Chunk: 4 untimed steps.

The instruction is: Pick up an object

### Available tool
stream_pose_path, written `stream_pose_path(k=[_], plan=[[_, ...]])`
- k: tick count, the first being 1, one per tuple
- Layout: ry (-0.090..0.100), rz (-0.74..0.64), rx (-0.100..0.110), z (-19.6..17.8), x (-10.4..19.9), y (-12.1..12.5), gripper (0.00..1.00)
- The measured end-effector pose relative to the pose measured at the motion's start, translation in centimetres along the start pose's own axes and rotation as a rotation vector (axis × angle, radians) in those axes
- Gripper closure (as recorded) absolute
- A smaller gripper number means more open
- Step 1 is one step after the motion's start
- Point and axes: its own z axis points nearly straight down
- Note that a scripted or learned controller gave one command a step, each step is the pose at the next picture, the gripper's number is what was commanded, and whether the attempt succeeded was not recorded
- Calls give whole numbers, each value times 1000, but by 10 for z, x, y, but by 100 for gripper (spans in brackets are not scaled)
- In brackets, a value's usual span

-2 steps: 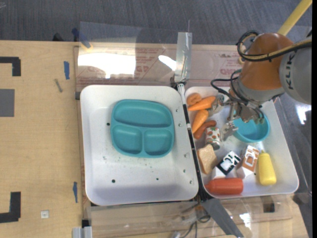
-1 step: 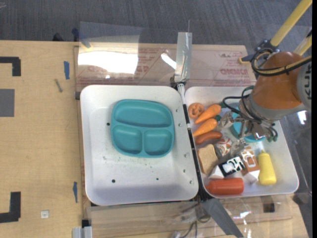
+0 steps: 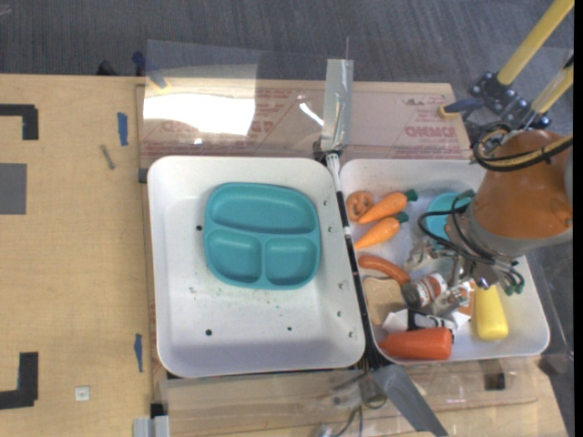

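Gripper low over the right bin's clutter

Arm (image 3: pixel 515 198) enters from the right, orange band sitting above the wrist, and reaches down into the right bin (image 3: pixel 537 335). Gripper (image 3: pixel 435 289) is down among the objects near the middle of that bin. Whether the claw is open or closed cannot be told: the metal parts blend with the clutter beneath, and nothing can be seen clamped in it.

Right bin contents: two toy carrots (image 3: pixel 387 206) lie side by side at the upper left, pointing toward the left wall, with a small round orange piece (image 3: pixel 360 202) just beside their tips. A curved red-orange piece (image 3: pixel 387 269) lies below them. A red cylinder (image 3: pixel 417 342) lies along the near edge, below the gripper. A yellow block (image 3: pixel 490 315) stands just right of the gripper, near the arm. A teal object (image 3: pixel 444 209) is partly hidden behind the wrist. A tan patch (image 3: pixel 387 297) lies under the clutter; what it is cannot be told.

Left bin (image 3: pixel 173 308) holds a teal divided plate (image 3: pixel 262 235), three compartments, lying flat near the centre, well apart from the gripper.
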Motion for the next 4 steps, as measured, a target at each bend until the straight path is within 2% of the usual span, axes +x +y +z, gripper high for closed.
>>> stream_pose_path(k=[1, 2, 3, 4], plan=[[-7, 24, 4, 2, -74, -21, 0], [-6, 24, 2, 2, -4, -9, 0], [-19, 21, 7, -11, -10, -9, 100], [-5, -181, 2, -58, -13, -13, 100]])
